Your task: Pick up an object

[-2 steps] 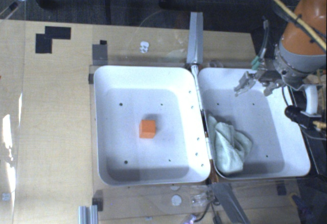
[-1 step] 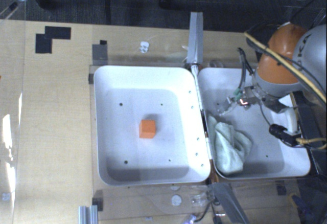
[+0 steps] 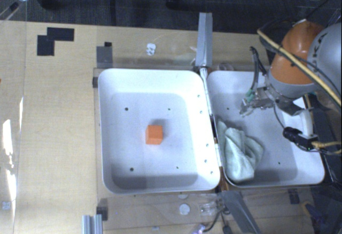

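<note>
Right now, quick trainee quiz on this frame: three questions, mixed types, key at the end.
1. True or false: the small orange cube lies in the left white plastic bin.
2. Multiple choice: the crumpled pale cloth lies in the right white bin at its A) far right corner, B) left side near the divider between the bins, C) top edge.
3. Short answer: above which bin does the two-finger gripper hang?

Key: 1 true. 2 B. 3 the right bin, apart from the cloth.

Two white bins (image 3: 109, 121), one orange cube (image 3: 154, 134), one crumpled cloth (image 3: 239, 154)
</note>
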You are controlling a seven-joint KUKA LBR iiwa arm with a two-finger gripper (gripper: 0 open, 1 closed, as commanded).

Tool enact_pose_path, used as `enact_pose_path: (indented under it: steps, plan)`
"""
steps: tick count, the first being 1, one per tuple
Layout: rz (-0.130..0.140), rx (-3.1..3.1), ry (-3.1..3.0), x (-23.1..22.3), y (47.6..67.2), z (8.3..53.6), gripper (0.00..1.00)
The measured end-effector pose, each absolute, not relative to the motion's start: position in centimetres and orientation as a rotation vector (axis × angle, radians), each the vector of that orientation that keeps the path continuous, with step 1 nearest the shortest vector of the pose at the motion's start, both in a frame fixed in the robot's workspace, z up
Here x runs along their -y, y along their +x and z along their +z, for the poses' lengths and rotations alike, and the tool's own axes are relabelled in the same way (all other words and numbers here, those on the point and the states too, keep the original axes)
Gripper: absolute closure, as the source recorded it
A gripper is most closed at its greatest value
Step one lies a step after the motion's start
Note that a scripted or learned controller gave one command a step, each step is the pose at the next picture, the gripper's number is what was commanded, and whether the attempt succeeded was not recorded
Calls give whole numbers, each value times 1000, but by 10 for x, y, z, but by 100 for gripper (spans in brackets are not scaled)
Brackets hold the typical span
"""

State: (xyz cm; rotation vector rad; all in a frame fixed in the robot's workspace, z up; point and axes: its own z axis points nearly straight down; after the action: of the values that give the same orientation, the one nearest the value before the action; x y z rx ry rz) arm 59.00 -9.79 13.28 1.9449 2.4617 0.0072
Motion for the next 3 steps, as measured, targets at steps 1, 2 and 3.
enact_pose_path:
  steps: [1,2,3]
  plan:
    - [7,-2493,1901,80,650,205,100]
    - [10,-2495,1893,79,652,216,100]
    - [5,-2639,1693,83,670,194,100]
